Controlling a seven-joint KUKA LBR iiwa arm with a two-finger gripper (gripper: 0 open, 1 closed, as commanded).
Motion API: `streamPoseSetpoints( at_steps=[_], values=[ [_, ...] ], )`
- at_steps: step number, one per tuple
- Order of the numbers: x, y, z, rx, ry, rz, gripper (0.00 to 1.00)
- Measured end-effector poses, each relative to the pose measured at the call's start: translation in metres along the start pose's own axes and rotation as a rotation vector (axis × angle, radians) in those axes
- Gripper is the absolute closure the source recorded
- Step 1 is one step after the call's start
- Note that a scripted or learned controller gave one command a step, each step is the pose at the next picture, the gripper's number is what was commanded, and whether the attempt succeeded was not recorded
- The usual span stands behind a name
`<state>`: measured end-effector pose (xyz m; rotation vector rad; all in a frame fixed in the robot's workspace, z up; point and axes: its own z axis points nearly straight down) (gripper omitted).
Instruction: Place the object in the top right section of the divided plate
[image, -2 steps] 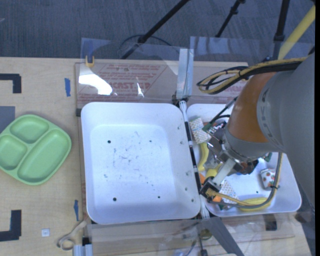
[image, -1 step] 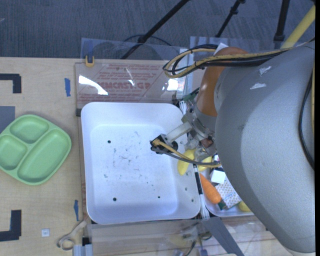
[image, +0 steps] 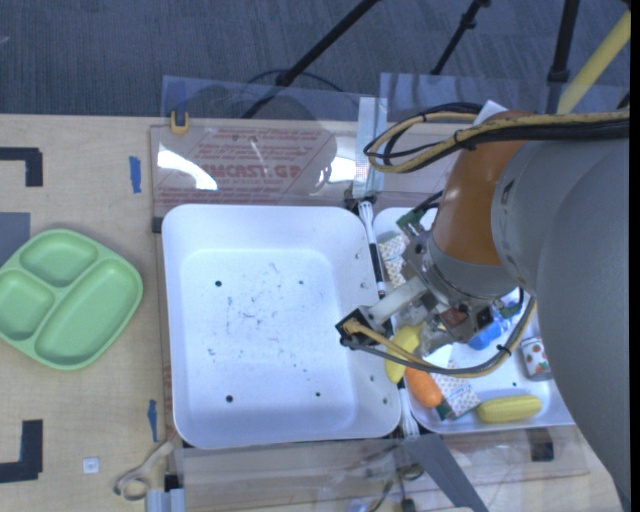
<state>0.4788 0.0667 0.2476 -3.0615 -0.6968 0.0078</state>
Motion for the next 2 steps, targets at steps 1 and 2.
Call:
streamPoseSetpoints(
  at_steps=[1,2],
  values=[
    [-0.015,0.033,0.015,0.0,0.0,-0.353,1.0],
    [0.018,0.011,-0.009,-0.004,0.003,-0.672,1.0]
  ],
)
